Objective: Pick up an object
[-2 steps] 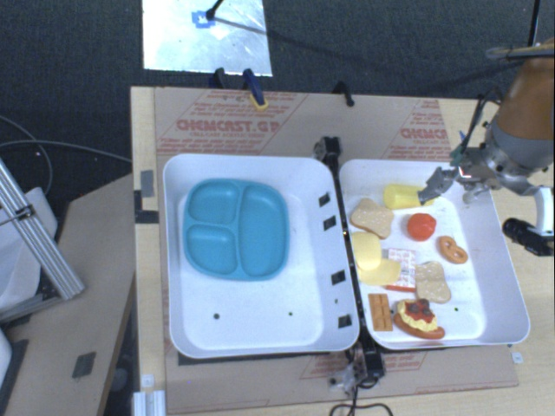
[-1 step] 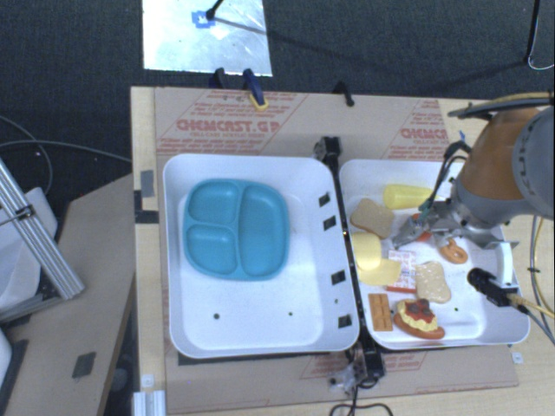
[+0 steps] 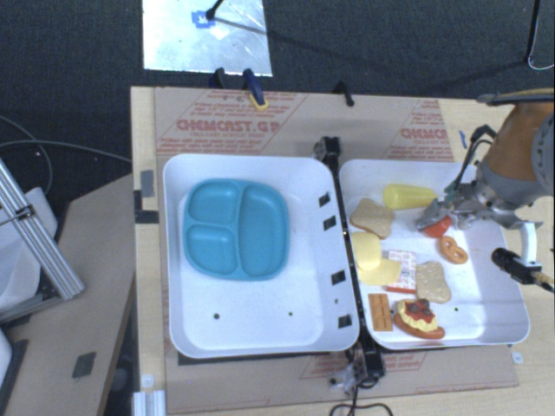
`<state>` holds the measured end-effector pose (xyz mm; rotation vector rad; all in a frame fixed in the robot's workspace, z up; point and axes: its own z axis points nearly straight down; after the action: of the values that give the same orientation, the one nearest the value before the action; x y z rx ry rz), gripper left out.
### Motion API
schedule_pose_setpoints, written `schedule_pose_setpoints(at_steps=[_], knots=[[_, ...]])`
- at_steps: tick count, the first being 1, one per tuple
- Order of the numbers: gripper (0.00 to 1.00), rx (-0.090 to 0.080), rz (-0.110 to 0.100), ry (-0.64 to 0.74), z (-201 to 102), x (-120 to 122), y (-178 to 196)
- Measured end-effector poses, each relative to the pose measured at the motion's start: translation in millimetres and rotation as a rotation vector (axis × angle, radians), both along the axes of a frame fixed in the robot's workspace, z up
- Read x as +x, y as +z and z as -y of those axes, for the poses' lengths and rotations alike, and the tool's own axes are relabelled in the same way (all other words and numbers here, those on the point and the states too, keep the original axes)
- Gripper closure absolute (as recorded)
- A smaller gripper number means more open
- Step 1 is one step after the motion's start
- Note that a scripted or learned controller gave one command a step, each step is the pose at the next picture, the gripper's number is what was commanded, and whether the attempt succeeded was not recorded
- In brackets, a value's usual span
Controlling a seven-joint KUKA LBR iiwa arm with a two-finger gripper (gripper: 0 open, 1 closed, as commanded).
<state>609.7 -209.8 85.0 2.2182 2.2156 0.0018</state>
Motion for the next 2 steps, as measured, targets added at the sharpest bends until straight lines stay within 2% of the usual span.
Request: schedule_pose_setpoints(at_steps=[1, 2], knots=[[1.00, 0.002, 0.001, 0.003, -3.1, 0.2, 11.4], [1.00, 0.005, -0.009, 0.013, -68.8, 41.3, -0.1]])
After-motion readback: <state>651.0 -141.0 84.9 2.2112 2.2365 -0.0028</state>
